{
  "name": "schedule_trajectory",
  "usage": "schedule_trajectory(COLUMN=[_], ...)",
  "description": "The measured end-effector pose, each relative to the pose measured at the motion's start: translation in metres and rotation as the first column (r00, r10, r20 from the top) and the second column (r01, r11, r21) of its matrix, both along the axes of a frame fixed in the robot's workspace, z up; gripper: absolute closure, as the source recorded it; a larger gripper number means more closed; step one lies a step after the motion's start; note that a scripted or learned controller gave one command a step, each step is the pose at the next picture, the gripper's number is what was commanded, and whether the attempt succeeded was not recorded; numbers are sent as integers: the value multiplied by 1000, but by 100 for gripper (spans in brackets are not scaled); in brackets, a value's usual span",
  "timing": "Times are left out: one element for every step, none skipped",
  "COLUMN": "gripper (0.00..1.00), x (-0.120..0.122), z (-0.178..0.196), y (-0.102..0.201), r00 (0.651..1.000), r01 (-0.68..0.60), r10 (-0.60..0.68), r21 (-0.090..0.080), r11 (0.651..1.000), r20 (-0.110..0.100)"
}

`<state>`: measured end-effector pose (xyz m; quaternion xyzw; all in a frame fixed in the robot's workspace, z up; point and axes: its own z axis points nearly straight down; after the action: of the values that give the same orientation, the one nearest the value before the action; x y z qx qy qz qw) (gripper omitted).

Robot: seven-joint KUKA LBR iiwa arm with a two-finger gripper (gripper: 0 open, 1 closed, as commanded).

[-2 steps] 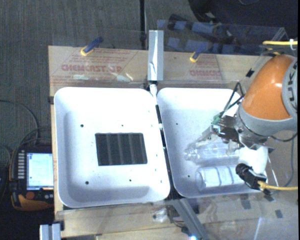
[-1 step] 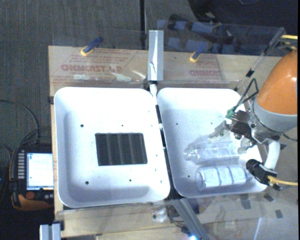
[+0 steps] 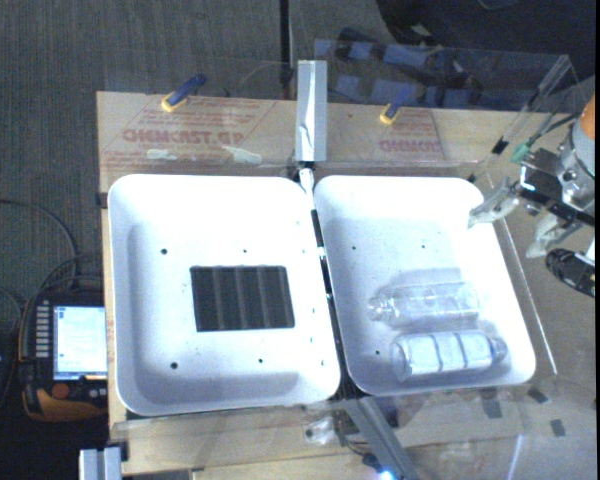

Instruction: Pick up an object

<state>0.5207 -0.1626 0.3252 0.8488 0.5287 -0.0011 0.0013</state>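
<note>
The arm's hand [image 3: 550, 208] sits at the right edge of the camera view, outside and beside the right shallow white bin [image 3: 420, 203], near its upper right corner; whether it is released or clenched I cannot tell, and nothing can be seen grasped in it. The candidates for picking lie in that right bin: a clear plastic bottle lying on its side [image 3: 425, 301], and just below it a second clear bottle with a pale label [image 3: 448, 354], close to the bin's lower wall. The two lie nearly touching, roughly parallel. In the left shallow white bin [image 3: 140, 218] rests a flat dark ribbed rectangular pad [image 3: 242, 297], well apart from the walls.

To do the pick well, I judge the upper bottle the easier target: approach from above, span its narrow width across the body, and keep clear of its neighbour. Clear plastic may slip or roll.

The bins stand on a brown board bench [image 3: 210, 133] with two yellow-and-blue clamps [image 3: 183, 92]. A handheld pendant with a lit screen [image 3: 70, 340] lies on the dark floor to the left.
</note>
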Motion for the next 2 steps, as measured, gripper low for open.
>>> schedule_trajectory(gripper=[0, 0], x=[-7, -35], z=[-58, -68], y=[-14, -12], r00=[965, 936], r01=[262, 352], r10=[-262, -352], r21=[2, 3], r11=[965, 936], r20=[-3, -4])
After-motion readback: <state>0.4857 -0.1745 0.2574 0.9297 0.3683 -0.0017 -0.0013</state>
